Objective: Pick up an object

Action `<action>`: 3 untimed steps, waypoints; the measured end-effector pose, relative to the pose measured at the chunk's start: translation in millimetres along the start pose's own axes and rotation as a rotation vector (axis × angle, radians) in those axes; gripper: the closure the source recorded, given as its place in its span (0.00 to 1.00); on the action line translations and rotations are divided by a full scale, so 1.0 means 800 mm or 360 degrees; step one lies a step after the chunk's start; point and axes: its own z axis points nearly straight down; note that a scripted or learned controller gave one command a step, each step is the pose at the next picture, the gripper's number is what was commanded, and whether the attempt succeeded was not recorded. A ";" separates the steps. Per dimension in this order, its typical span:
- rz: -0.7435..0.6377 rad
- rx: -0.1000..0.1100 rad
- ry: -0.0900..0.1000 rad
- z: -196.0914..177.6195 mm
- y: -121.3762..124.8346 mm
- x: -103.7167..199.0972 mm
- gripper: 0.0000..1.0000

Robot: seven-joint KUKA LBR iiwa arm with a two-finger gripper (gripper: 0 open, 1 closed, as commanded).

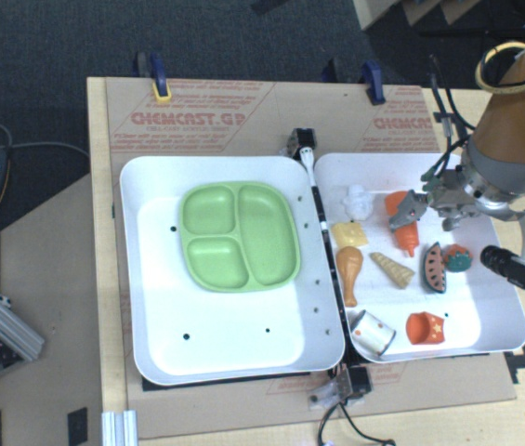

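Note:
The right bin (pixel 499 337) holds several toy foods. An orange carrot (pixel 404 234) lies near its middle, partly under my gripper (pixel 426 208), which hovers over the carrot's upper end. Around it lie a yellow cheese block (pixel 349 235), a white crumpled piece (pixel 358 201), a drumstick (pixel 348 271), an ice-cream cone (pixel 394 268), a watermelon slice (pixel 432 268) and a teal piece (pixel 458 260). A red cup (pixel 426 328) and a silver-white cup (pixel 372 334) rest by the bin's front edge.
The left bin (pixel 150 277) carries a green divided plate (pixel 240 235). The grey arm with its orange band (pixel 513 110) covers the right bin's far right corner. A black part (pixel 513 266) juts out over the bin's right side.

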 end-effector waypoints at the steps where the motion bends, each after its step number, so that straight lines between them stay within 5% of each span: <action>1: -0.0004 -0.0021 -0.0003 -0.009 0.004 0.000 0.00; 3: -0.0004 -0.0013 -0.0001 0.121 -0.004 -0.008 0.00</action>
